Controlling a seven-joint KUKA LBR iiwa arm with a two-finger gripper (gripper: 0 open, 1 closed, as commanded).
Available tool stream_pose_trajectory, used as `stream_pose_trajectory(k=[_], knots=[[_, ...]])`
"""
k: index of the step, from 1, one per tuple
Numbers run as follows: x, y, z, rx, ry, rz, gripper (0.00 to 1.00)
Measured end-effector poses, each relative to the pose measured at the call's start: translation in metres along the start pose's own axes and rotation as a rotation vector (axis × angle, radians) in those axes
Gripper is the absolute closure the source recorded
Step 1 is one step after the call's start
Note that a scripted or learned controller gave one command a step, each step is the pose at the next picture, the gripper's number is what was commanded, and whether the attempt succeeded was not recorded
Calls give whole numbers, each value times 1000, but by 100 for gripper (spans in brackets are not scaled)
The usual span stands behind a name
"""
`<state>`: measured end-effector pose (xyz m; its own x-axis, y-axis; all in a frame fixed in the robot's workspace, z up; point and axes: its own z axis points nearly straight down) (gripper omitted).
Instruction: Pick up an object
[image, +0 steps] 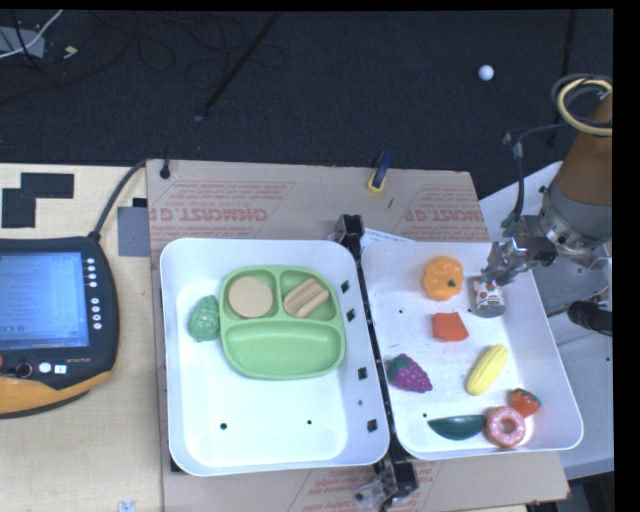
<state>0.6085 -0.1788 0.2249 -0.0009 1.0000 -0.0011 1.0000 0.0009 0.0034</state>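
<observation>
You would have found the pickable things lying loose in the right bin (560, 395): an orange pumpkin (443, 278), a red block (449, 326), a yellow corn cob (486, 369), purple grapes (409, 373), a dark green pod (456, 427), a pink doughnut (505, 427) and a tomato (524, 402). They sat apart from one another, which probably left room to reach each from above. The gripper (489, 294) hung at the bin's upper right, just beside the pumpkin, over bare floor. You could not tell how far its jaws stood apart, and nothing showed between them. In the left bin (190, 420) a green tray (282, 345) held a biscuit (250, 296) and bread (306, 296).
</observation>
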Motion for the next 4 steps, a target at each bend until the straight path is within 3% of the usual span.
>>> stream_pose_trajectory(k=[2,4], knots=[[107,8,16,7,3,-3,100],[209,16,-1,5,3,-4,100]])
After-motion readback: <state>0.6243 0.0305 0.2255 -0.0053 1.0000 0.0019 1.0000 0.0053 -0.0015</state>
